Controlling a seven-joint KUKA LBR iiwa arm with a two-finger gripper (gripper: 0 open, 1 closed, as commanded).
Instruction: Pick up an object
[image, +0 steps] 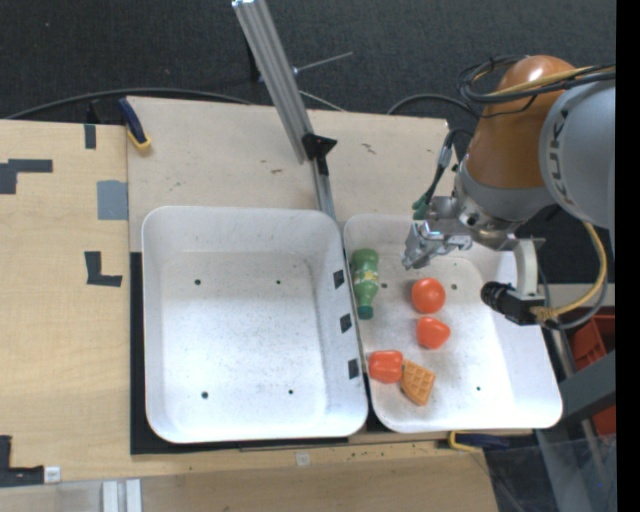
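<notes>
The arm hung over the right bin (520, 400), its pincer (418, 250) poised above the bin's far end with nothing between its fingers; how wide they stood I could not tell. This looked like the approach, grasp not yet made. Closest candidate was the round red fruit (428, 294), just below the pincer, so the next move called for a short drop and a clean close. Also in that bin: a green bottle (363, 281) by the left wall, a second red piece (433, 332), an orange piece (385, 366) touching a waffle-like block (418, 383). The left bin (160, 300) sat alongside on the desk (220, 150).

No legible text — not even on the green bottle (364, 281).
</notes>
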